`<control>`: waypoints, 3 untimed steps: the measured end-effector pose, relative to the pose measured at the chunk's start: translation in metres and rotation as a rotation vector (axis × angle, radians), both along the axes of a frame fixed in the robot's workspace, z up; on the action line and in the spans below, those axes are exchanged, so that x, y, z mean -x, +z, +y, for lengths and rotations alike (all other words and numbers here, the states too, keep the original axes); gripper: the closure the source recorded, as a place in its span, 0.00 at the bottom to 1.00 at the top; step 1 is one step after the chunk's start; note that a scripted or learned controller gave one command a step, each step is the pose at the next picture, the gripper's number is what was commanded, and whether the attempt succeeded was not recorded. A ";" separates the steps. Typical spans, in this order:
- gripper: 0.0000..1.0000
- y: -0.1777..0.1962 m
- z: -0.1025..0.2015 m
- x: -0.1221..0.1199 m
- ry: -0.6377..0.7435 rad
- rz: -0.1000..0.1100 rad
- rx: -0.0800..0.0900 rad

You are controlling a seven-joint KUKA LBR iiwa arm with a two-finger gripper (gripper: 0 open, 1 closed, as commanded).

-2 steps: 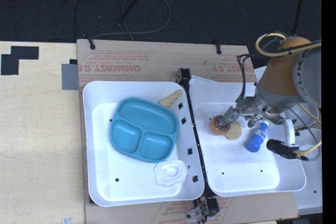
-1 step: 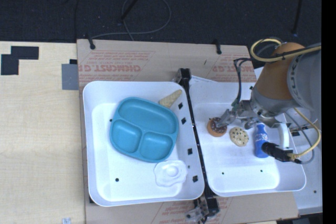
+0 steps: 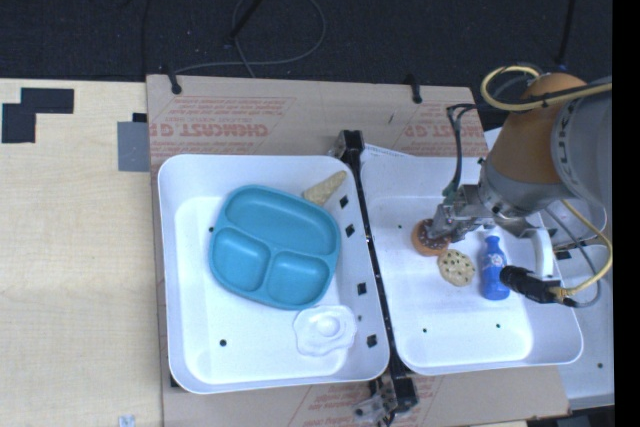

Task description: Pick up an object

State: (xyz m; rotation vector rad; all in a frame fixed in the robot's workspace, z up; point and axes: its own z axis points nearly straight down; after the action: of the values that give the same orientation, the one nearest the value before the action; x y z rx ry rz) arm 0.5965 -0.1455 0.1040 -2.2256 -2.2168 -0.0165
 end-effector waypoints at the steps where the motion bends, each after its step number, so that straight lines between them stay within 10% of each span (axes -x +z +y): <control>1: 1.00 0.046 -0.003 -0.008 0.005 0.005 0.008; 3: 1.00 0.133 -0.009 -0.016 0.005 0.006 0.008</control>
State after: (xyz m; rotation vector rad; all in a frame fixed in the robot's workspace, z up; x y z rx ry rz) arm 0.6126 -0.1548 0.2373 -2.2206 -2.2235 -0.0008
